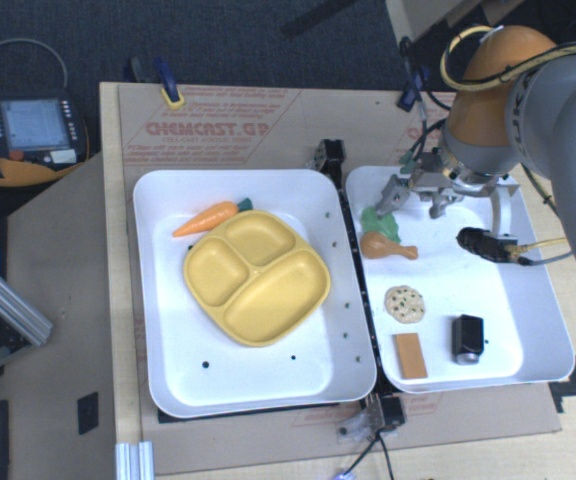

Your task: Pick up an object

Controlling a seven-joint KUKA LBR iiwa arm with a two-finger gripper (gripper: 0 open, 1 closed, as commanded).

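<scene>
Your gripper [415, 197] hangs open, holding nothing, over the right bin [538, 313], just above the green toy [380, 223] and the drumstick [387, 248] lying beside it.

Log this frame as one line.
gripper: open, above right bin far-left corner | nearest: green toy, drumstick | held: nothing | pick: not yet done

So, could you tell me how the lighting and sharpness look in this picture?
Camera view: even, soft light; the white bins are bright but not washed out; the yellow plate casts a faint shadow; the toy carrot is fairly sharp; the arm at the right looks softer, and its pincer area is indistinct.
</scene>
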